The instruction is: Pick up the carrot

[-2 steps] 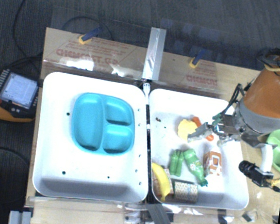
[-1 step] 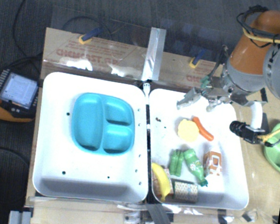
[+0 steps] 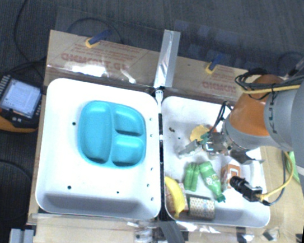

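Hovering over the right bin [image 3: 262, 216], the gripper [image 3: 198, 145], fingers spread and holding nothing, crowds green bottles [image 3: 203, 177], a banana [image 3: 175, 196].

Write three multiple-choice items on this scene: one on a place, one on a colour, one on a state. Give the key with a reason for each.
1. Where does the blue tray lie?
A. in the left bin
B. in the right bin
C. on the floor

2. What colour is the bottle in the right bin?
A. red
B. green
C. black

3. How does the banana stand to the claw?
A. clamped in it
B. lifted above the bin
C. lying apart from it, at the bin's near edge

Key:
1 A, the tray sits in the middle of the left bin.
2 B, the bottle is plainly green.
3 C, the banana rests near the bin's front wall, with the claw farther back.
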